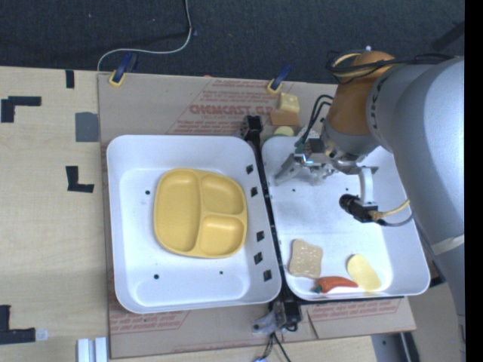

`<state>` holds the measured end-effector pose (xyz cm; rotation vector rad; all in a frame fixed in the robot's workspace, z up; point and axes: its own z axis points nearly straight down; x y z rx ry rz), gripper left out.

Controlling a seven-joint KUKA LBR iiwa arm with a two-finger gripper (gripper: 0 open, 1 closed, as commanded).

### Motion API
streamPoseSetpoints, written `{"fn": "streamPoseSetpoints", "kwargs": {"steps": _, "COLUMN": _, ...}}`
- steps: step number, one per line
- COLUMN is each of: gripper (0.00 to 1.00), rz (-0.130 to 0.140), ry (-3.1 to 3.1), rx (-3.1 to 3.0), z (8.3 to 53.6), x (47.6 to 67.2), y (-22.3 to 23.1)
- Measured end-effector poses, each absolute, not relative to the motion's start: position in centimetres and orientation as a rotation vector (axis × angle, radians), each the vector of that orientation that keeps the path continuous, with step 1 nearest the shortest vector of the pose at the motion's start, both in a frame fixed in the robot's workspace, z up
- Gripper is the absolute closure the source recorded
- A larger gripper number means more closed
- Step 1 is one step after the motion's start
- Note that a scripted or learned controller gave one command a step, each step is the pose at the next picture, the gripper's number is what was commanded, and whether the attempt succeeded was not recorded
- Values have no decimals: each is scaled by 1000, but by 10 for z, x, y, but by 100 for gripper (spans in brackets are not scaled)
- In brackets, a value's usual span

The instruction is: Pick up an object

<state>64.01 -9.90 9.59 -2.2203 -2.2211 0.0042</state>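
Hovering the grey two-finger metal gripper (290, 169) with fingers spread and nothing between them, low over the right white plastic bin (407, 236), probably needing to reach toward the pale square cracker (306, 259) near the front wall.

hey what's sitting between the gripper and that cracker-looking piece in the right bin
Nothing: in the camera view, bare white bin floor runs from the gripper down to the cracker-like piece in the right bin.

Yellow tray (200, 211) in left bin (128, 277), claw (302, 164) over right bin (400, 270)
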Motion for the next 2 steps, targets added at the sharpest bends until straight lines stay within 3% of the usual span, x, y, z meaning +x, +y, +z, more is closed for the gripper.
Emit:
{"fn": "streamPoseSetpoints", "kwargs": {"steps": 1, "gripper": 0, "rz": 10, "ry": -2224, "rx": -2217, "z": 84, "x": 668, "y": -97}}
{"fn": "streamPoseSetpoints", "kwargs": {"steps": 2, "gripper": 100, "rz": 5, "ry": -2223, "rx": -2220, "z": 94, "x": 668, "y": -96}}
